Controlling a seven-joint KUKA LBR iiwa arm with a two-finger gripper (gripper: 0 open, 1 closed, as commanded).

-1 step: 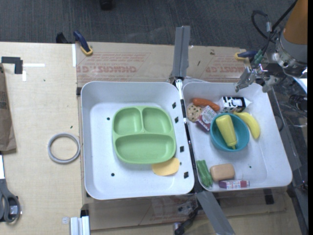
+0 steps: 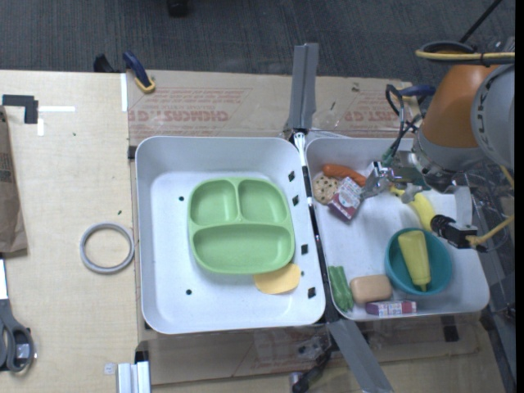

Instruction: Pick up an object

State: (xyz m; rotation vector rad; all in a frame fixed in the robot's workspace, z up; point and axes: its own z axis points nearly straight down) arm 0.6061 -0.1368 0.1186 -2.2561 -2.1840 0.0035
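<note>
My arm (image 2: 491, 113) is a rounded grey casting with a broad orange band (image 2: 460, 105) swelling above the wrist, its shell smooth and glossy. A yellow cable (image 2: 458, 54) loops over the top of the band, and thin black and green wires (image 2: 401, 129) trail down its near side. Below the wrist, my gripper (image 2: 378, 180) is a cluster of bare silver metal brackets and small fittings. A black connector with a yellow lead (image 2: 458, 234) hangs lower down, beside clear tubing.
</note>
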